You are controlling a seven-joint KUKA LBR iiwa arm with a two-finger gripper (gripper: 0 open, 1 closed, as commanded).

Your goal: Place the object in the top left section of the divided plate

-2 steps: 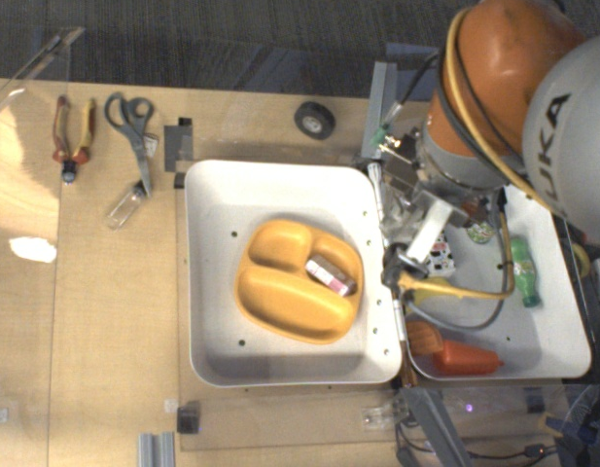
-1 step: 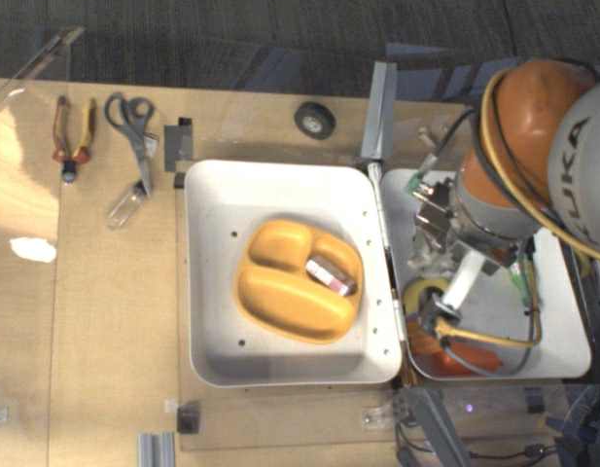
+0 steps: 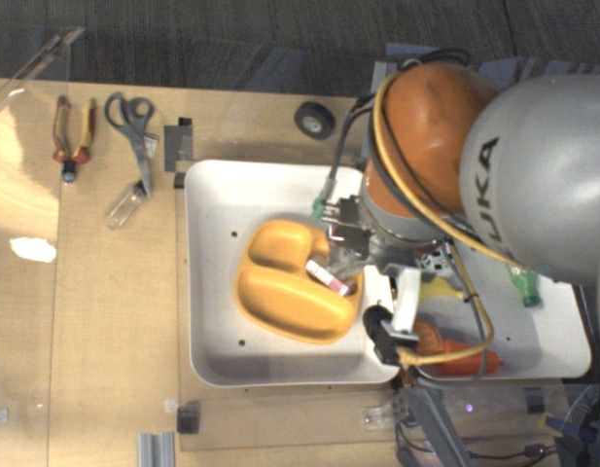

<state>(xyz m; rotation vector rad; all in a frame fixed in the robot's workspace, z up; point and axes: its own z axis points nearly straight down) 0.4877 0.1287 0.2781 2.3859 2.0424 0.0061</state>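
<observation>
**Over the left bin, the arm crowds the yellow plate**

Over the left white bin (image 3: pixel 207 261) sits the yellow divided plate (image 3: pixel 290 295), its rounded sections bulging toward nine o'clock. At the plate's three o'clock edge, a small pale object with a pink end (image 3: pixel 328 277) lies tilted on the rim between sections, touching the yellow surface. Just above it, toward one o'clock, hangs the gripper (image 3: pixel 346 251), dark and cluttered with cables; whether its fingers stand open or closed cannot be told, and nothing can be seen clearly clamped between them.

The grey arm with its orange band (image 3: pixel 431 129) fills the two o'clock part of the view and hides much of the right bin (image 3: pixel 562 353). In that bin, toward five o'clock, lies an orange, carrot-like item (image 3: pixel 460 356), and a green piece (image 3: pixel 526 288) rests near three o'clock.

On the wooden bench (image 3: pixel 86 358), toward ten o'clock, lie scissors (image 3: pixel 134 129) and red-handled pliers (image 3: pixel 71 136), well apart from the bins. A black roll of tape (image 3: pixel 315 119) sits at twelve o'clock.
</observation>
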